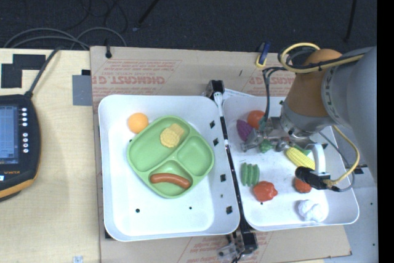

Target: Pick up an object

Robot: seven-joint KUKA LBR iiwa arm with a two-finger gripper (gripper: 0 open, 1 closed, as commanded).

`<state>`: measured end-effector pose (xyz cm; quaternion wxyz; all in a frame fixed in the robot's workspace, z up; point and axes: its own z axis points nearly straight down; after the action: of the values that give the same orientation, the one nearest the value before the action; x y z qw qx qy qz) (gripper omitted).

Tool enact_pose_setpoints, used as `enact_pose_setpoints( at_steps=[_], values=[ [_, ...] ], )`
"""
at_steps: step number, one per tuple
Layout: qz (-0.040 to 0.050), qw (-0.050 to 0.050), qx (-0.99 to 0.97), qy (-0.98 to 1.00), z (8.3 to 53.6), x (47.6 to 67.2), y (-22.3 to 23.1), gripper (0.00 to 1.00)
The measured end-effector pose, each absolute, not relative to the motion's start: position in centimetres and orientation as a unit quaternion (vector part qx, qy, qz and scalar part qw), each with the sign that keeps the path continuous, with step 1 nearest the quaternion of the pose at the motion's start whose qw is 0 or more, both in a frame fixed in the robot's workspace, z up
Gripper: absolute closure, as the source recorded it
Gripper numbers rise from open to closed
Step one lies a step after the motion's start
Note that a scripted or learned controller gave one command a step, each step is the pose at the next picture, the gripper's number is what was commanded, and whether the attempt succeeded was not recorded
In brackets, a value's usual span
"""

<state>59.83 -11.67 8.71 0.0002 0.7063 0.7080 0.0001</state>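
My gripper (pixel 261 141) is low in the right bin (pixel 345 209), near its upper left part. It sits just right of a purple eggplant (pixel 244 129) and below an orange-red tomato (pixel 255 117). A small green piece (pixel 266 147) shows right under the gripper; whether it is held is unclear. Close by in the same bin lie a yellow corn cob (pixel 299 157), a green pod (pixel 249 173), a red pepper (pixel 265 191), a small red piece (pixel 302 184) and a white lump (pixel 312 210).
The left bin (pixel 117 206) holds a green divided plate (pixel 139 157) with a yellow item (pixel 172 135) and a sausage (pixel 170 180), plus an orange ball (pixel 138 122). A raised divider (pixel 226 151) separates the bins. The arm's grey body (pixel 345 95) covers the right bin's far right side.
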Motion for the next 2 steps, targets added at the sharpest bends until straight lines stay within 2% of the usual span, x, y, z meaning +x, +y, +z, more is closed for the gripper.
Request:
enact_pose_setpoints(
  at_steps=[1,2],
  values=[
    [-0.0019,-0.003,0.706,0.708,8.6,61.2,-9.0,0.00],
    [-0.0022,-0.004,0.707,0.707,8.6,54.9,-9.2,0.00]
  ],
)
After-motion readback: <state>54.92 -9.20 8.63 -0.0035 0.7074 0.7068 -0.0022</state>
